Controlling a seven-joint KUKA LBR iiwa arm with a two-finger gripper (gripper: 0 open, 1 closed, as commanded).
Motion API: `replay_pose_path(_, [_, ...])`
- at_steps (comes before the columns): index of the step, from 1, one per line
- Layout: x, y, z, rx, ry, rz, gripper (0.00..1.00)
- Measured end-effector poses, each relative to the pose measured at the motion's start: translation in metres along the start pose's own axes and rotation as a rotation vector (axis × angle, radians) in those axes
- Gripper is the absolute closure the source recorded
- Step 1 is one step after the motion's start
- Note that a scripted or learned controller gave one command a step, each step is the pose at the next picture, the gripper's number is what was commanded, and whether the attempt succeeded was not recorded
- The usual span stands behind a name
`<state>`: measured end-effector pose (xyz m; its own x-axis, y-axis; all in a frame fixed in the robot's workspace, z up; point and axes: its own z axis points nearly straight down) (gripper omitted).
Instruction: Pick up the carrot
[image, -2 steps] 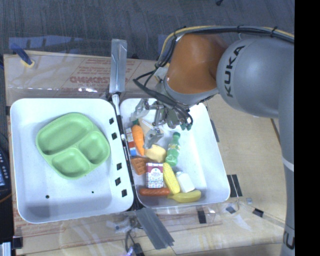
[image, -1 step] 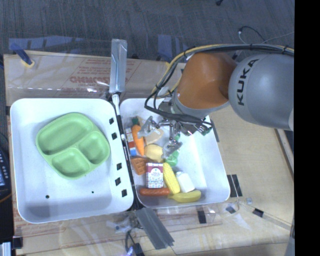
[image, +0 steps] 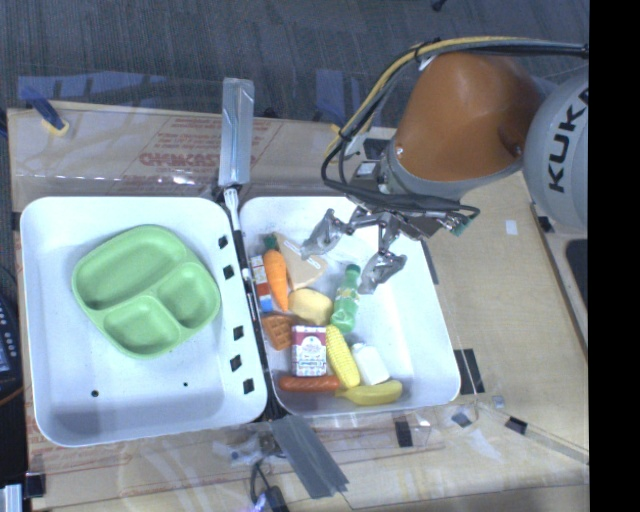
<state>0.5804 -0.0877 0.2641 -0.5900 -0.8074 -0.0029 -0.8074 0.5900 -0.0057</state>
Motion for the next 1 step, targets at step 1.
replay_pose_path(1, [-0.0482, -0.0284, 0.0736, -0.006, 0.000, -0.271, 0.00])
